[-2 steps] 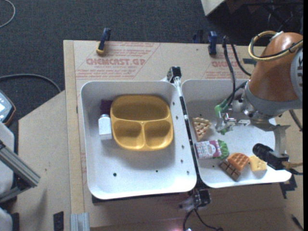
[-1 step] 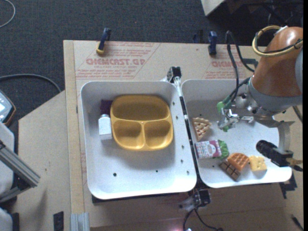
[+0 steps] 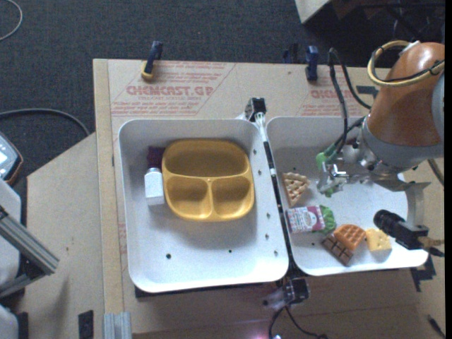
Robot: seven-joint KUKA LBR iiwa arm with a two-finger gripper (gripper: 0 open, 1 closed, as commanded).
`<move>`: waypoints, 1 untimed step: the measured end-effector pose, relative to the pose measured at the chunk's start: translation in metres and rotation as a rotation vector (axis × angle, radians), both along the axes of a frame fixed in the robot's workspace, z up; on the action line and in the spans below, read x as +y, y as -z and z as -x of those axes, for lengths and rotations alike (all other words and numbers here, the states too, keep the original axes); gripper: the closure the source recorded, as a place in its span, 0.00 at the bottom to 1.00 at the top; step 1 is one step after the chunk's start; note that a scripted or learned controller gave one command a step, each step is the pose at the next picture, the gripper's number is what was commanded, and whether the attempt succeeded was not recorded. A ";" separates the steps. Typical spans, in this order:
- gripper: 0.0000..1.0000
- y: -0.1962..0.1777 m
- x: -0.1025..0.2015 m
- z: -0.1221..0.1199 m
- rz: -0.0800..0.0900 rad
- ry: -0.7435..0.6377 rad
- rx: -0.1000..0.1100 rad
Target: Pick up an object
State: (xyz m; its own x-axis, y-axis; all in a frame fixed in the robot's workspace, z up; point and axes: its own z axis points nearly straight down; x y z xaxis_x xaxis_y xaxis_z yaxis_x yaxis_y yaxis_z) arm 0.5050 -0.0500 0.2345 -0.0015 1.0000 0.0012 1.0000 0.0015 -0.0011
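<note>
Bench board [image 3: 176, 90] reads "CHEMCAST GP"; pink carton [image 3: 304, 219] label unreadable

The grey arm [image 3: 406, 129] reaches in from the right, its orange band uppermost and a yellowish cable looping over the top. The wrist bends down and leftward. At its end the gripper [image 3: 330, 177] hangs low, pointing to the left, with green-tipped parts showing near the end.
</note>
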 end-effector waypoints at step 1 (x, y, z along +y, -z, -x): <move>1.00 0.013 -0.012 -0.005 0.001 0.003 0.002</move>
